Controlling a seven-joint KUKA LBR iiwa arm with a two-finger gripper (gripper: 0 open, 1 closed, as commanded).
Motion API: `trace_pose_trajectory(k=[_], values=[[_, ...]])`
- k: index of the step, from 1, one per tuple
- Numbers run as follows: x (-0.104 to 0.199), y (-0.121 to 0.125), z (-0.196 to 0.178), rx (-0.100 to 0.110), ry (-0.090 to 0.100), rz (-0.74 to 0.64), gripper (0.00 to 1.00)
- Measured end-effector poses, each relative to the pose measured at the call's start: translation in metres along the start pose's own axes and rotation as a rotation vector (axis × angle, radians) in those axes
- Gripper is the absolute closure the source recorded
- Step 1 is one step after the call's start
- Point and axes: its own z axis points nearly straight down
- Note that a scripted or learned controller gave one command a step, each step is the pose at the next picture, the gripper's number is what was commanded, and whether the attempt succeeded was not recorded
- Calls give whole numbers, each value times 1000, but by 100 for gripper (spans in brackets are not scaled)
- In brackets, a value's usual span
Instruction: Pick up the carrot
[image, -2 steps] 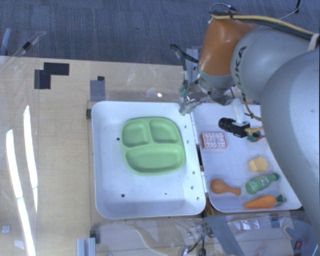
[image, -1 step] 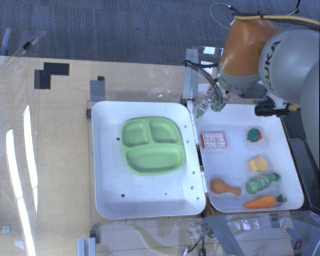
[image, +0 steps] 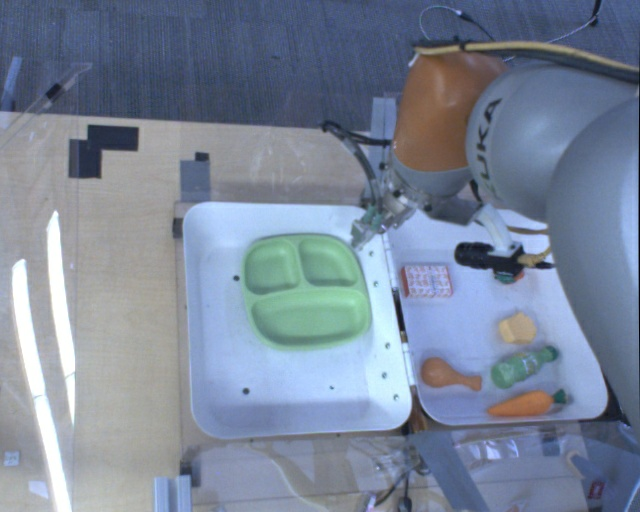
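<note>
1. Bench (image: 100, 300): carries 2 shallow white bins side by side.

2. Left bin (image: 200, 330): holds 1 green divided plate (image: 305, 290). The plate has 3 compartments: 2 small ones on the far side and 1 large one on the near side. It lies flat in the far half of the bin.

3. Right bin (image: 470, 310): holds 5 items.
- A pink-and-white pack (image: 427, 282) lies near the wall shared with the left bin.
- A yellow wedge (image: 517, 328) lies toward the right side.
- A green bottle (image: 520, 368) lies on its side, just nearer than the wedge.
- A tan drumstick (image: 448, 374) lies to the left of the bottle.
- The carrot (image: 522, 404) lies flat along the near wall, close to the near right corner. Its green top points right and its tip points left. It sits just beside the bottle and near the drumstick.

4. Arm (image: 540, 130): reaches in from the right, with the orange band (image: 435, 100) above the far edge of the bins.

5. Gripper (image: 372, 226): sits over the far end of the wall between the 2 bins, next to the far right corner of the plate. It is well apart from the carrot. Whether it is apart or together cannot be told at this size.
</note>
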Motion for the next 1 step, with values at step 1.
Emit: trace_pose_trajectory(k=[1], values=[[30,45,67,-1,0,-129,100]])
